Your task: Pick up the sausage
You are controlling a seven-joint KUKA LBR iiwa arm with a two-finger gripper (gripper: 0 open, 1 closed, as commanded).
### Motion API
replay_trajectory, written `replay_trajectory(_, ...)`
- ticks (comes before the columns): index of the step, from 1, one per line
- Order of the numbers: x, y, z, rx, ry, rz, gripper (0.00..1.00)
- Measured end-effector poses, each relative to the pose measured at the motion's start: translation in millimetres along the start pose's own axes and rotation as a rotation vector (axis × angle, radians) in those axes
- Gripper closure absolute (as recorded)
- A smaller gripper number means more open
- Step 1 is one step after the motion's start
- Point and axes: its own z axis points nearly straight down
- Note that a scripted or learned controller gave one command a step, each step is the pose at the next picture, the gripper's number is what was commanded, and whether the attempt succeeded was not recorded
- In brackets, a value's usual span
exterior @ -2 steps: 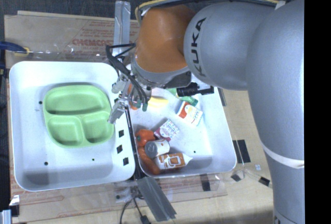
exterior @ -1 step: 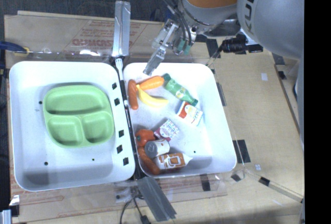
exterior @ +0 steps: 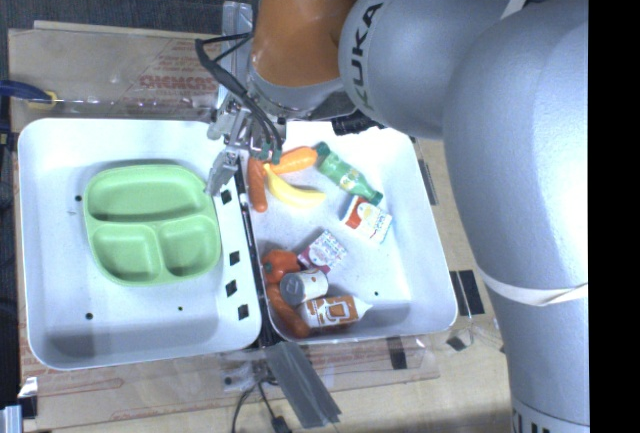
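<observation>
The sausage [exterior: 258, 185] is a reddish-brown stick lying upright along the left wall of the right bin [exterior: 432, 251], near its far corner. My gripper [exterior: 236, 141] hangs just above and slightly left of the sausage's upper end, over the divide between the two bins. The grey wrist and its orange band cover the gripper from above, and I cannot make out whether anything is held. A yellow banana [exterior: 292, 192] lies against the sausage's right side.
An orange carrot [exterior: 294, 160] and a green bottle [exterior: 349, 174] lie right of the gripper. A small carton [exterior: 367, 219], a packet [exterior: 325, 249], a can [exterior: 300, 284] and a brown bottle [exterior: 330, 311] fill the right bin's near half. A green compartment tray [exterior: 152, 221] lies in the left bin [exterior: 50, 321].
</observation>
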Motion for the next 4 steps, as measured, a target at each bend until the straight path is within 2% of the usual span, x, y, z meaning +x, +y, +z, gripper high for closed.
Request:
replay_trajectory(1, 17.8, 57.6, 84.4, -0.007, -0.021, -0.197, 0.00)
replay_trajectory(2, 75.1, 57.0, 99.7, 0.001, -0.007, -0.541, 0.00)
replay_trajectory(3, 71.0, 54.8, 88.2, 0.004, -0.018, -0.540, 1.00)
replay_trajectory(4, 50.9, 55.5, -124.0, 0.000, -0.006, -0.262, 1.00)
